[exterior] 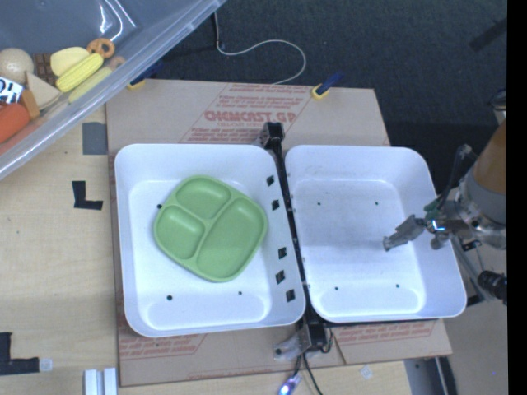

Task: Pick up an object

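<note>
At the near edge of the bench some cables [300,360] hang down below the place where the two bins meet.

Just behind them are the two shallow white bins, side by side on a brown cardboard sheet [247,113] with red printing. A black divider [280,212] runs between them.

The left bin [132,245] holds the green plate [211,228], which lies flat on the bin floor, a little left of the middle and away from the walls. The plate is light green, with rounded corners, almost square in outline and turned so that its corners point toward the bin sides. Raised ridges split it into three compartments: one big one on the right side and two smaller ones on the left. Nothing lies on it.

In the right bin [354,159] the gripper [397,237] is low over the floor on the right-hand side, at the end of the grey arm [486,196] that comes in over the right wall. One dark finger [402,234] points to the left. How wide the fingers stand I cannot tell from this view, and no object is visible between them. The gripper is well apart from the green plate, with the divider between them.

Farther back, at the top left, a clear plastic box [140,23] sits tilted on the bench. Inside it are toy foods, among them a yellow corn [78,68] and an orange piece [10,123].
</note>
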You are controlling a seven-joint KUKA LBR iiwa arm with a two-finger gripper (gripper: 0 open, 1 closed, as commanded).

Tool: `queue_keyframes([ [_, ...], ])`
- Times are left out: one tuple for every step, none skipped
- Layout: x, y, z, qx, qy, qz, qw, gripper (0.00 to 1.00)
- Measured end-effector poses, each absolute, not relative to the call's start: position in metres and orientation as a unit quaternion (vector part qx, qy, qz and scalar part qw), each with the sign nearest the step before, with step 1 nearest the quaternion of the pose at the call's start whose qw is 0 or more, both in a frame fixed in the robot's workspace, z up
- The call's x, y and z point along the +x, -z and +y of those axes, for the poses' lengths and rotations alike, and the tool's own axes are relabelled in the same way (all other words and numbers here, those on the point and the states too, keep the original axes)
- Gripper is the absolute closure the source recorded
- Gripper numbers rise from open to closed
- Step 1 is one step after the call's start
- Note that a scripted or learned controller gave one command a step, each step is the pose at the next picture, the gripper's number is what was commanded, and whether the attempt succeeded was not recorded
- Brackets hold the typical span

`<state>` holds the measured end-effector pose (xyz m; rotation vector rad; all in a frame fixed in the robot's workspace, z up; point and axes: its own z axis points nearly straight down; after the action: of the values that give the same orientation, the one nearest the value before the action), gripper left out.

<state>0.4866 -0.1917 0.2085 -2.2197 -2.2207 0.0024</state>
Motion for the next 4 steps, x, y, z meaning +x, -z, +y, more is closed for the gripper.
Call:
queue_keyframes([
  [0.486,-0.333,-0.124,-0.704,0.0043,-0.711,-0.004,0.0],
  [0.485,-0.336,-0.127,-0.706,-0.0005,-0.708,0.0,1.0],
  [0.484,-0.335,-0.054,-0.704,0.0002,-0.71,0.001,1.0],
  [0.482,-0.257,0.046,-0.703,-0.0031,-0.711,0.005,1.0],
])
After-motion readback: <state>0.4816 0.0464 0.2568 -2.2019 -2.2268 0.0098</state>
